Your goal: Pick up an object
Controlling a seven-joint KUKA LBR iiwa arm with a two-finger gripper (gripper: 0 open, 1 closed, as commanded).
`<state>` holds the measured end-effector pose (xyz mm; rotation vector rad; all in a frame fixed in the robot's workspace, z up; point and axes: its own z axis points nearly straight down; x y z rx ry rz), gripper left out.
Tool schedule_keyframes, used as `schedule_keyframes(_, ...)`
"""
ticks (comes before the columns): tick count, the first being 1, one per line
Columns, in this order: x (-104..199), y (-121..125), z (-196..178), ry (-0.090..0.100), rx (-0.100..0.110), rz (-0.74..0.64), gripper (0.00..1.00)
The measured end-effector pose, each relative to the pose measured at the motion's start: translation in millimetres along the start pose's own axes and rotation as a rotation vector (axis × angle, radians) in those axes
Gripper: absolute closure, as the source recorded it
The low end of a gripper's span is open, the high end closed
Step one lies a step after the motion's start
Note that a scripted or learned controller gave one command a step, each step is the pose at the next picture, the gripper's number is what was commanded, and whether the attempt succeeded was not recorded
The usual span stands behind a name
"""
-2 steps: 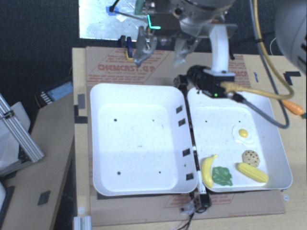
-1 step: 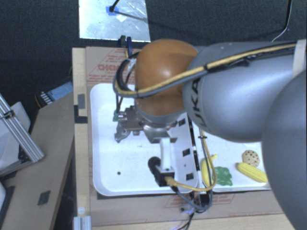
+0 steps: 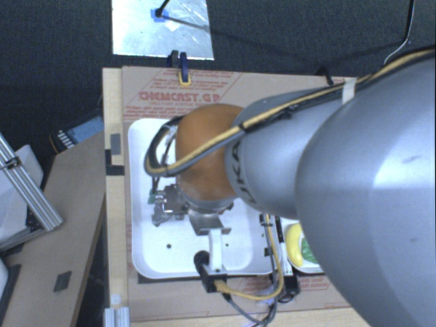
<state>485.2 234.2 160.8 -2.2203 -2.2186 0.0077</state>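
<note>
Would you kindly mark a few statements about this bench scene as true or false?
1. The arm reaches over the left bin. True.
2. The band above the wrist is blue. False: the band is orange.
3. A yellow object lies in the right-hand bin. True.
4. The bins are black. False: they are white.
5. A yellow cable runs along the arm. True.

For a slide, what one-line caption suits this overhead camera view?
Grey arm with an orange band reaches over the left white bin; a yellow-green object lies in the neighbouring bin.
</note>
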Motion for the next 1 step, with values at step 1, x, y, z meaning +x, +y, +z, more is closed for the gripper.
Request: schedule_keyframes(1,0.2,1.8,-14.5,0.003,-0.005,0.001,1.00)
